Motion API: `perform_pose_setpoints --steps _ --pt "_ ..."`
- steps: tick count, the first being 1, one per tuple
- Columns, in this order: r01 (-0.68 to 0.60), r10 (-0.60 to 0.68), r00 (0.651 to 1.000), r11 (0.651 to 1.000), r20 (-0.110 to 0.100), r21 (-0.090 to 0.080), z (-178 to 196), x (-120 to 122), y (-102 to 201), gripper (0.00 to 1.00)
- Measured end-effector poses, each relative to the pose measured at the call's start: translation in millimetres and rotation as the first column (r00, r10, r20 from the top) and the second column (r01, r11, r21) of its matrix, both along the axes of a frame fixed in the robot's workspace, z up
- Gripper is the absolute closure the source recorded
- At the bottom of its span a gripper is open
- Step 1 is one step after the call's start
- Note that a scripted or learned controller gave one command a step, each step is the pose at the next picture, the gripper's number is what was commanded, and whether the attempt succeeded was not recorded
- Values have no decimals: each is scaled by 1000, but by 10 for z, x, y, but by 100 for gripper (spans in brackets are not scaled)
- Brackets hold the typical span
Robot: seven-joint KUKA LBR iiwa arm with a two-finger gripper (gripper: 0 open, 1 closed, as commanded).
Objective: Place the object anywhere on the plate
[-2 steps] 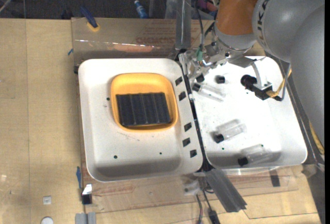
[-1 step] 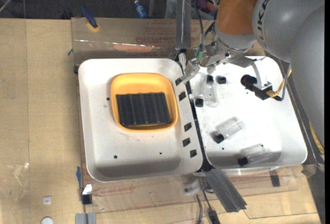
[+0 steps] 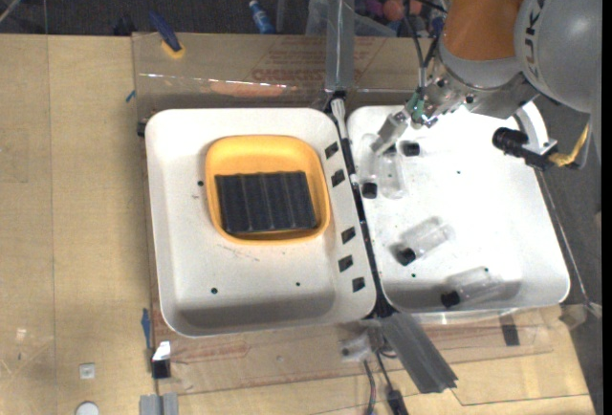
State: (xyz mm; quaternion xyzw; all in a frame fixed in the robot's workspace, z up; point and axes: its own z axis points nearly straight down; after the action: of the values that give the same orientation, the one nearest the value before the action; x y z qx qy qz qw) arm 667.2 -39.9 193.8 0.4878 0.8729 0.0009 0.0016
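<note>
In the left bin (image 3: 182, 212), the plate (image 3: 266, 153) sits central, margins all round

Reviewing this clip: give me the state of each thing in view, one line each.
Plate: yellow, in the left bin, a dark ribbed insert lying on it.
Left bin: holds the plate.
Right bin: holds clear vials.
Vials: clear with dark caps, lying on their sides, none on the plate.
Gripper: above the right bin's far left corner, holding nothing I can see.
</note>
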Motion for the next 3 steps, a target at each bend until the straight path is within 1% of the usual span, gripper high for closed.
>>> perform_pose_setpoints --steps 1,2,3 --pt "-134 134 991 991 1 -1 -74 2 -565 0" --pt "-323 323 946 946 4 -4 125 -27 -1108 0" --pt "-520 520 854 854 3 -6 85 -95 -1828 0"
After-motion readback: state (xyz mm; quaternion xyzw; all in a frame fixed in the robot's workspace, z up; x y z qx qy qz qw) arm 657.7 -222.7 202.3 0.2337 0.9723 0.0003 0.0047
